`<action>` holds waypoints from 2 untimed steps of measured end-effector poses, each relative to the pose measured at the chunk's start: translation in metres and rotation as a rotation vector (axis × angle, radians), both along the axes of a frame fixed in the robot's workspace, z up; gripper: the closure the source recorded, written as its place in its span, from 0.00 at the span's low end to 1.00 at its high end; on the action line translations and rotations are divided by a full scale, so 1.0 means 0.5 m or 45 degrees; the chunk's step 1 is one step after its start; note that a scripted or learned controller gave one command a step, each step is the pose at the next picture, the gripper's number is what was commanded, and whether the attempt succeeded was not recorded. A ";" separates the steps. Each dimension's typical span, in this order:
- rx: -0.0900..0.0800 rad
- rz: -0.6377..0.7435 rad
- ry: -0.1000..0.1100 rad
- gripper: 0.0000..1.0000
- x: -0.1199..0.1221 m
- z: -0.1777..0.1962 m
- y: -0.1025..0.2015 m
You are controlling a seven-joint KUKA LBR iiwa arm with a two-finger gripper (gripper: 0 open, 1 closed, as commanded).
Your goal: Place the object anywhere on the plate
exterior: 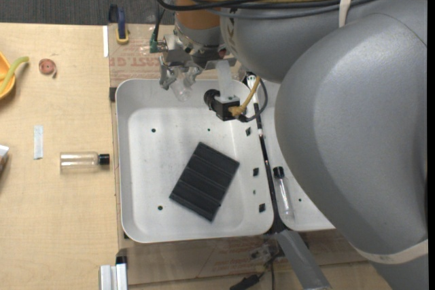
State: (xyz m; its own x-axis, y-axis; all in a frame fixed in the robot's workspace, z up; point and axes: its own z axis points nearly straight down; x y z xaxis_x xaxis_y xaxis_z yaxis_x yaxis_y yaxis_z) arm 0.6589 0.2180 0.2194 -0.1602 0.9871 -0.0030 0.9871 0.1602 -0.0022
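Observation:
A black ribbed rectangular plate point(204, 181) lies tilted on the floor of the left white bin point(136, 214), towards its front. My gripper point(178, 83) hangs over the bin's back rim, well behind the plate. Its fingers stand apart and I see nothing between them. A clear tube with a black cap point(280, 191) lies along the ridge between the two bins, to the right of the plate. The big grey arm covers most of the right bin.
On the wooden bench to the left of the bin lie a clear bottle with a black cap point(83, 159), a small white strip point(38, 142) and a small red disc point(46, 66). A black and yellow cable fitting point(223, 106) hangs beside the gripper.

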 end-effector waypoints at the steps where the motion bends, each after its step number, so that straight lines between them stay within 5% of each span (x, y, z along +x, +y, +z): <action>1: 0.000 -0.001 0.000 0.00 0.000 0.000 0.000; 2: 0.001 0.357 -0.002 0.00 0.002 0.164 -0.112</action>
